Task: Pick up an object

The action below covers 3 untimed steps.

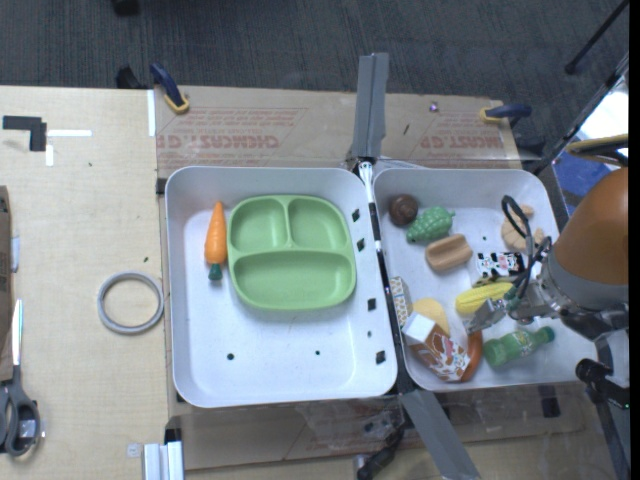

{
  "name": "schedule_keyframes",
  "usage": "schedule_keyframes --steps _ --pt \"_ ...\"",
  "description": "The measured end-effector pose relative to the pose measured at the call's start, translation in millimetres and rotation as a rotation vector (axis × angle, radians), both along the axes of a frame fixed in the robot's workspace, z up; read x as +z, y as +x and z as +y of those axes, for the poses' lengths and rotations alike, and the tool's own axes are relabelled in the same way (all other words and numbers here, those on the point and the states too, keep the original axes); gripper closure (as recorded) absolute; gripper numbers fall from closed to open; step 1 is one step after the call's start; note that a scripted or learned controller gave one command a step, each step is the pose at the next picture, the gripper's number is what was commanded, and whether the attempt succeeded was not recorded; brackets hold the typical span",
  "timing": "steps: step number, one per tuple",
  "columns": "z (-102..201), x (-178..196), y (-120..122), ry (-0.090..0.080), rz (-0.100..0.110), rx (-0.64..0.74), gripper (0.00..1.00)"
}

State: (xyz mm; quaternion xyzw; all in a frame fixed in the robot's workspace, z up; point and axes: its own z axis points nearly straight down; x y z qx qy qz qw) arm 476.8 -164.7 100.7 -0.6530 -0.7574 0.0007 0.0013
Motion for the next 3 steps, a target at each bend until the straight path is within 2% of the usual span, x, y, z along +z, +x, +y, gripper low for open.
schedule_keyframes --steps 1,2,3 --pt "-1 9 0 0.0 0.0 -0.003 1.0" --pt "-1 9 0 0.0 0.001 -0.002 0.0" --pt "26 -10 62 -0.001 0.0 -0.058 0.0"
